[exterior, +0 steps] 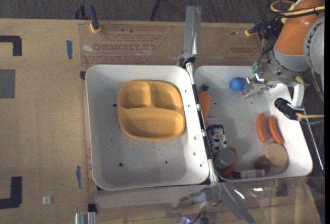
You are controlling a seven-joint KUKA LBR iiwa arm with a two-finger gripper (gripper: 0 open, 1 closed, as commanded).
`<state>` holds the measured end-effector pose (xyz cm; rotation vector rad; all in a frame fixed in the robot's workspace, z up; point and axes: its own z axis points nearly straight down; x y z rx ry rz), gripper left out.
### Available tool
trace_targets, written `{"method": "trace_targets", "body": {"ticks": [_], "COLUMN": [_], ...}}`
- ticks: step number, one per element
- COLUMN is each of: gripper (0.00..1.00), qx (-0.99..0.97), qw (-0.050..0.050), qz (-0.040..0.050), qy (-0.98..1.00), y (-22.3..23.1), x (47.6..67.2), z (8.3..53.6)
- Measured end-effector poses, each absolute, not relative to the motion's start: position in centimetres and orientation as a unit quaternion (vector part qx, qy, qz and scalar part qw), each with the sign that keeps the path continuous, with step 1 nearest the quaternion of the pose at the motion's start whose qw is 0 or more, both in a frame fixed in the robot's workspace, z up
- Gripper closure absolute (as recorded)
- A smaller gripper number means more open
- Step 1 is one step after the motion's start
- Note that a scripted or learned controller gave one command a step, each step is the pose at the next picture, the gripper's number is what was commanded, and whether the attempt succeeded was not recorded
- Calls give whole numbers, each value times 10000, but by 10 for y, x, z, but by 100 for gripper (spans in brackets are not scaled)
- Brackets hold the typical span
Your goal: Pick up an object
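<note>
Plywood table (41, 114) bearing two shallow white bins side by side: the left bin (103, 166) holds a yellow divided plate (151, 109), and the right bin (304, 158) holds the loose objects. Relative to the right bin, a blue ball (237, 84) lies near its far edge, a carrot (204, 104) along its left wall, two sausages (270, 128) toward its right side, and a cow-patterned carton (217, 137) with cups (226, 158) near its front. Pincer (256, 85) hangs just right of the blue ball; whether it is open or closed cannot be told.
</note>
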<state>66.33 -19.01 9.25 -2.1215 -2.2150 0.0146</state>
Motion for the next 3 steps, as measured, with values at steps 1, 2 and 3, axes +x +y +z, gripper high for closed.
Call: {"method": "trace_targets", "body": {"ticks": [1, 2, 3], "gripper": [100, 100, 0], "qx": [-6825, -7118, -7118], "qw": [228, -25, -16], "qz": [70, -10, -4], "qy": [-7305, -7024, -7024], "y": [-191, -172, -171], "x": [661, 660, 659], "z": [86, 223, 222]}}
